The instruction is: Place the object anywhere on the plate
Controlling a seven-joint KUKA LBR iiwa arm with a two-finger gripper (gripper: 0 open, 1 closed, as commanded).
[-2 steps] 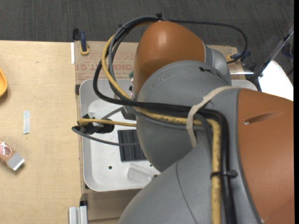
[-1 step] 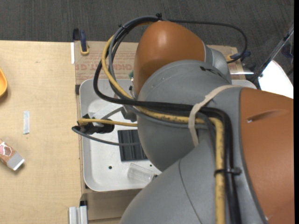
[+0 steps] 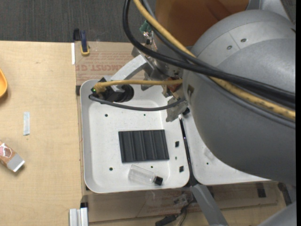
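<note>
The small clear plastic vial with a black cap [image 3: 145,176] lay lengthwise along the left white bin's [image 3: 96,173] near edge, well forward of the gripper [image 3: 175,108].

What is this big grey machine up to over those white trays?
A robot arm reaches in from the right, looming over two shallow white trays. In the left tray lie a dark ribbed plate and, just in front of it, a small clear vial with a black cap. The vial rests on the tray floor, not on the plate, so nothing has been placed yet.
</note>
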